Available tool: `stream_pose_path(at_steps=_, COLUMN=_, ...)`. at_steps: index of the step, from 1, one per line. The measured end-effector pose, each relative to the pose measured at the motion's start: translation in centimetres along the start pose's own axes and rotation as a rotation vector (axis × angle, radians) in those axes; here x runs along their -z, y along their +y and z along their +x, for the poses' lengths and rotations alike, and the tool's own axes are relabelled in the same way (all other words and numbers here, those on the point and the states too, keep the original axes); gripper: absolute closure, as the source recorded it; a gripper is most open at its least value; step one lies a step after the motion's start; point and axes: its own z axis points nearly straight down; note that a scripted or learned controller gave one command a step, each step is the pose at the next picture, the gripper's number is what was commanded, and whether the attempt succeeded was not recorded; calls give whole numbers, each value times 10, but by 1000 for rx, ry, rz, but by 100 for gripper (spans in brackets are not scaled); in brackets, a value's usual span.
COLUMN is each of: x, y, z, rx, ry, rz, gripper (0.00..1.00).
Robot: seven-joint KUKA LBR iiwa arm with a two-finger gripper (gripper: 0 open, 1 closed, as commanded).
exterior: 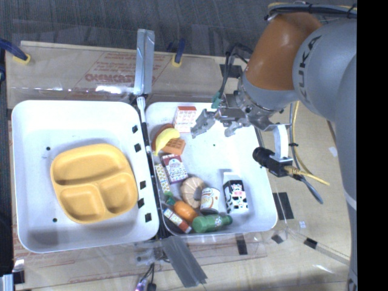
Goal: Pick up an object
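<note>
Camera view: the gripper [216, 122] hangs spread and empty over the right bin [260, 190]. Toy foods crowd that bin's left side, with a milk carton [234, 197] near its front.

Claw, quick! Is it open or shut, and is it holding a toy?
Claw: open, fingers spread, nothing between them; it hangs above the right bin.

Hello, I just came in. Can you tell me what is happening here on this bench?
A grey and orange robot arm reaches in from the right, its pincer open above the right bin and holding nothing. Small grocery toys crowd that bin's left and lower parts, among them a cow-print milk carton and a green bottle. The left bin holds a yellow divided tray.
</note>
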Motion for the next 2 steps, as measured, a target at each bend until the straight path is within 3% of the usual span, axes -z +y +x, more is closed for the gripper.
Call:
stream_pose_path(at_steps=1, x=-85, y=-53, z=-69, rx=-22, ry=0, rz=-1, gripper=0)
stream_pose_path(at_steps=2, x=-24, y=-63, z=-30, rx=125, ry=-1, rz=-6, gripper=0)
